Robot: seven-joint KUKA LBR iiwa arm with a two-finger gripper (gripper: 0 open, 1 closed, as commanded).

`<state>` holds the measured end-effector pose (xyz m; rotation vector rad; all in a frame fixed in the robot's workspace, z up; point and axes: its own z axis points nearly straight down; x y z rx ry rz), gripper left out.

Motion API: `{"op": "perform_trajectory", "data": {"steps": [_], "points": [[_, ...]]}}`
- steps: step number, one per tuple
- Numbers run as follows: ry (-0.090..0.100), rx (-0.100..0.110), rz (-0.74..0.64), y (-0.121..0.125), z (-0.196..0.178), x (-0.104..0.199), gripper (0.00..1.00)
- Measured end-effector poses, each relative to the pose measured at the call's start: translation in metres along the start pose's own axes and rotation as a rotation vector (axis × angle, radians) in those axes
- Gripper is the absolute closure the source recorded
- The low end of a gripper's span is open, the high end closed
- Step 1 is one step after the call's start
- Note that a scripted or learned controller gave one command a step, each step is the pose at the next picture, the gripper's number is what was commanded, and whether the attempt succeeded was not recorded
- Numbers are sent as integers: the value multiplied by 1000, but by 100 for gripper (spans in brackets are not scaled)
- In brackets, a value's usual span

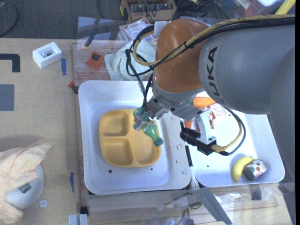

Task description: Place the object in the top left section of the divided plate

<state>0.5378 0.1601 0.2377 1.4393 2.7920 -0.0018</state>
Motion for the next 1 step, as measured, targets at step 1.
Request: {"op": "perform_trajectory", "data": {"steps": [1], "points": [[-1,-1,56,-15,-20,-2,100]]}}
